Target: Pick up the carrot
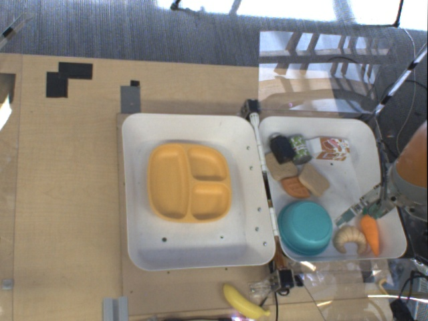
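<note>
The carrot (370, 235) is orange and lies near the front right corner of the right bin (374, 137), pointing toward the front wall. My gripper (364, 212) reaches in from the right and hangs right over the carrot's upper end. From this angle I cannot see whether it touches the carrot. The grey arm with its orange band (409, 169) enters at the right edge.
A croissant (351, 239) lies just left of the carrot, and a teal bowl (305, 227) beside that. Bread pieces (313, 178), a black object (282, 148), a green can (300, 149) and a carton (332, 148) fill the bin's back. The left bin holds a yellow divided plate (189, 181). A banana (244, 301) lies on the bench.
</note>
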Tool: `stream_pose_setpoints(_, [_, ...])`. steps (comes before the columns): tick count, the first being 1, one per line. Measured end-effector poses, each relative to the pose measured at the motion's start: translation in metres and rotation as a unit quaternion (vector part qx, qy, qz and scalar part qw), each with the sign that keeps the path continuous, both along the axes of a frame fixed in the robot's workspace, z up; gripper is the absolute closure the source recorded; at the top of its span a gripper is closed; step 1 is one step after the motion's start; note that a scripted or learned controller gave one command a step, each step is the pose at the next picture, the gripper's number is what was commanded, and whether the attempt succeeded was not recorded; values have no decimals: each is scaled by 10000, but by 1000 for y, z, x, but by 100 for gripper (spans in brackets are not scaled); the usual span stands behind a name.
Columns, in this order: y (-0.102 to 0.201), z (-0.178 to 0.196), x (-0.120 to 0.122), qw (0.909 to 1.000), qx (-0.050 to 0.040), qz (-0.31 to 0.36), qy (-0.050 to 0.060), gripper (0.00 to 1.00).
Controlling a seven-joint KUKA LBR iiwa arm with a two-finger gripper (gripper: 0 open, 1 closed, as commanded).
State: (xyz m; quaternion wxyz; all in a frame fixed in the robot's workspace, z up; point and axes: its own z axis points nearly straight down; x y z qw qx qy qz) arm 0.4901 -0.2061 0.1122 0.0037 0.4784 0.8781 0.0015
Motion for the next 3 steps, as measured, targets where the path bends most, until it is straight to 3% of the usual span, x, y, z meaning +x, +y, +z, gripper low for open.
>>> stream_pose_setpoints(1, [1, 12, 4, 10000, 2, -3, -45, 100])
stream_pose_setpoints(2, [1, 12, 4, 10000, 4, -7, -40, 0])
stream_pose_setpoints(3, [0, -22, 1, 9962, -18, 869, -7, 0])
